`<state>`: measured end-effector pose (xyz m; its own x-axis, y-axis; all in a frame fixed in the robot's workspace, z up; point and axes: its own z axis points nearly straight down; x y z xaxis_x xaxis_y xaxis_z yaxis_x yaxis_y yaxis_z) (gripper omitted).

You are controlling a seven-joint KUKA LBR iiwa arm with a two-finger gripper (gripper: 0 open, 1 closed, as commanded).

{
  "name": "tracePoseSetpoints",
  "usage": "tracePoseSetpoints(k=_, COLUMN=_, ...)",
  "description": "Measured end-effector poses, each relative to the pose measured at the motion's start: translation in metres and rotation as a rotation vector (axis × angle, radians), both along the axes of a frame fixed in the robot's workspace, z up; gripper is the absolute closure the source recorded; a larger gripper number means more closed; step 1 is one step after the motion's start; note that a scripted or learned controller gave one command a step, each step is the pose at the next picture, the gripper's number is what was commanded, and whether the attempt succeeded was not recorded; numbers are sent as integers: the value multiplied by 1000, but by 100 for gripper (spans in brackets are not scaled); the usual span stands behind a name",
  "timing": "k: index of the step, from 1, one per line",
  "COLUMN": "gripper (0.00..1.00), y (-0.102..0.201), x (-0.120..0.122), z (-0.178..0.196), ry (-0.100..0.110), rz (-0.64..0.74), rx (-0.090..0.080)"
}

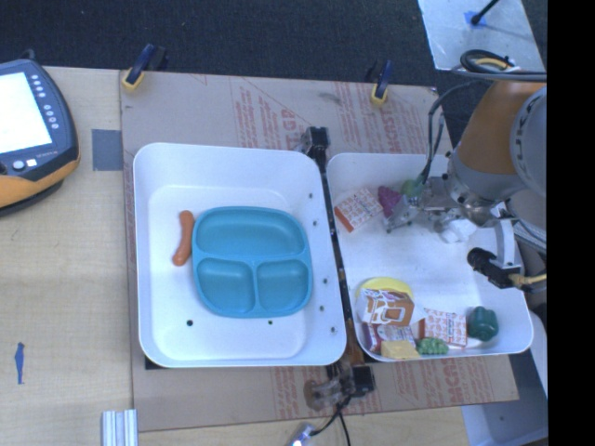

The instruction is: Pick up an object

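Two shallow white bins sit side by side on the bench, and the right bin [521, 337] serves as the landmark here. The arm [502, 142], grey with an orange band, comes in over that bin's far right corner, and its gripper [402, 219] hangs low inside the bin's far half, pointing toward the divider between the bins. How the tool stands, apart or together, cannot be told: the tips are small and dark against clutter. Just beside the tips lies a magenta object [389, 197], close enough that contact cannot be ruled in or out; nothing is plainly seen clamped in the tool.

Also in the right bin's far half, toward the divider, lies a small red-and-white packet [352, 212]. In the bin's near half sits a round yellow-rimmed package [386, 307], with a second red-and-white packet [445, 326] just beside it, a green toy [482, 322] toward the near right corner, and a small yellow and green piece [416, 347] against the near wall.

To the left of the right bin, the left bin [153, 249] holds a blue divided plate [251, 258] in its middle and an orange sausage-shaped toy [183, 237] just beyond the plate. Well beyond that, at the bench's far left edge, rests a control pendant [28, 128] with a lit screen.
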<state>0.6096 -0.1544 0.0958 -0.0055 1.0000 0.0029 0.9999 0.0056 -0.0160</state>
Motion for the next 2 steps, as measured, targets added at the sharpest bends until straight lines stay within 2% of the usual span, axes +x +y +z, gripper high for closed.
tracePoseSetpoints(k=1, gripper=0, y=44, x=26, z=-7, ry=-9, rz=2, rx=-4)
tracePoseSetpoints(k=2, gripper=100, y=43, x=25, z=0, ry=-2, rz=4, rx=-4)
